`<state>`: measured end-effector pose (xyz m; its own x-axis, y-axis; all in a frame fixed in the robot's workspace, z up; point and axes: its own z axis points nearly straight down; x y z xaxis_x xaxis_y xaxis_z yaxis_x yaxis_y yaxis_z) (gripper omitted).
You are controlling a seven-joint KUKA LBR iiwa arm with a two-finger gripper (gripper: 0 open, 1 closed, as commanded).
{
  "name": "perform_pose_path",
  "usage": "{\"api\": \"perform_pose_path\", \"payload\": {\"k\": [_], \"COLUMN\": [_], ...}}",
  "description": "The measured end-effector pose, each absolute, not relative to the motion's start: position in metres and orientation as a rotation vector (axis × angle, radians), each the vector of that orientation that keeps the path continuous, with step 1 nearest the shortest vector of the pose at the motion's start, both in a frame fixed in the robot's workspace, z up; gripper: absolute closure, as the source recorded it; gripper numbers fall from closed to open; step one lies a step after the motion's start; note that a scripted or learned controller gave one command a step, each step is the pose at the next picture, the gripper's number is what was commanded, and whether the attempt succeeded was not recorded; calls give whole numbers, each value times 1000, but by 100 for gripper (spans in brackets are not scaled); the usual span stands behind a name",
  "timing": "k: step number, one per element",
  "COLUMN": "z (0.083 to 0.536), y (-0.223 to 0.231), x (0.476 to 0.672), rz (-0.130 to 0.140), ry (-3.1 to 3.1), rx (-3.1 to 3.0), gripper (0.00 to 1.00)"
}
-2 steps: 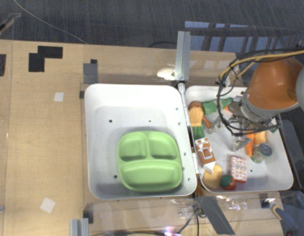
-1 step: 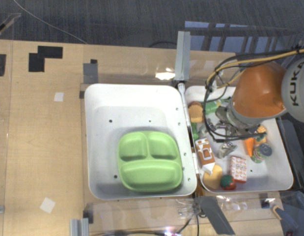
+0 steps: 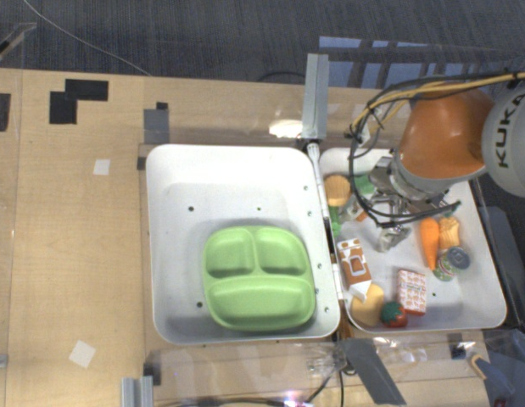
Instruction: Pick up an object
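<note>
My gripper [image 3: 393, 234] hangs below the orange wrist band [image 3: 440, 138] over the middle of the right bin [image 3: 491, 299], low among the objects. An orange carrot [image 3: 429, 241] lies just to its right, and a white and orange box [image 3: 354, 262] just to its left. Further toward the front lie a pink carton [image 3: 412, 291], a small can [image 3: 453, 264], a yellow piece [image 3: 370, 296] and a red and green item [image 3: 393, 314]. A tan bun [image 3: 337, 189] sits at the bin's back left. Nothing shows in the gripper's grasp.
The left bin [image 3: 177, 185] holds a green divided plate [image 3: 259, 276] toward its front. A thin wall [image 3: 323, 219] separates the two bins. Cables [image 3: 372, 113] loop from the arm over the right bin's back edge. A metal post [image 3: 315, 96] stands behind the bins.
</note>
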<state>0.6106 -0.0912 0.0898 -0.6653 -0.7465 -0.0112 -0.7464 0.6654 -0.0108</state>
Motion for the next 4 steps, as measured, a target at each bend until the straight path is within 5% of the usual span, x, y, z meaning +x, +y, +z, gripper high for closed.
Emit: {"api": "perform_pose_path", "payload": {"k": [1, 2, 3, 4], "z": [91, 112, 89, 90], "y": [-112, -142, -158, -176], "x": [536, 556, 630, 556], "rz": [-10, -7, -10, -8], "ry": [2907, 2767, 2783, 2804], "rx": [-1150, -1468, -1429, -1389], "gripper": [0, 0, 0, 0]}}
